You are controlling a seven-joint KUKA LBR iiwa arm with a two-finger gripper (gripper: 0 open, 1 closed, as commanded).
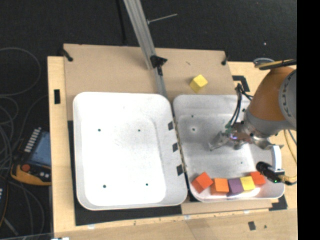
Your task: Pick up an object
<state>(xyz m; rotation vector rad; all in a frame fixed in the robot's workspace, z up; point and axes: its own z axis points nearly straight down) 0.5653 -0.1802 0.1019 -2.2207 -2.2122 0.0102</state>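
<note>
Several coloured blocks line the near wall of the right bin (200, 114): a red-orange cube (202, 182), an orange block (220, 185), a purple block (235, 186), a yellow block (248, 184) and a red-orange block (258, 179). A yellow cube (199, 83) lies on the bench beyond the bins. My gripper (220, 142) hangs low over the middle of the right bin, well clear of the blocks, with nothing seen between its fingers.
The left bin (125, 149) sits beside the right one. A slanted metal pole (142, 31) rises from the bench behind the bins. Cables and a handheld controller (35, 156) lie off the bench at left.
</note>
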